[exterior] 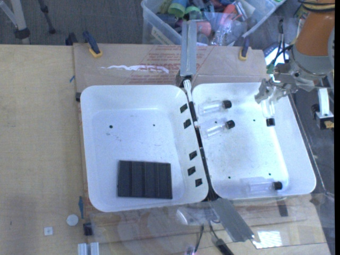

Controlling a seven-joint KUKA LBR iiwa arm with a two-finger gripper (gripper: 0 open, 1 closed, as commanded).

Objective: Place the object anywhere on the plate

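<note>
The gripper [269, 101] hangs over the right bin [297, 158], near that bin's far right corner, and a clear vial with a black cap [269, 115] sits between its fingers, cap end pointing down toward the bin floor. So the fingers are clamped on that vial.

Three more clear, black-capped vials lie on the right bin's floor: one [214, 106] near the far left corner, a second [219, 127] just beside and nearer than it, and a third [261, 185] along the near wall toward the right.

The dark ridged plate [144, 179] lies flat in the left bin [106, 110], well apart from the right bin's held vial, across the divider between the two.
</note>
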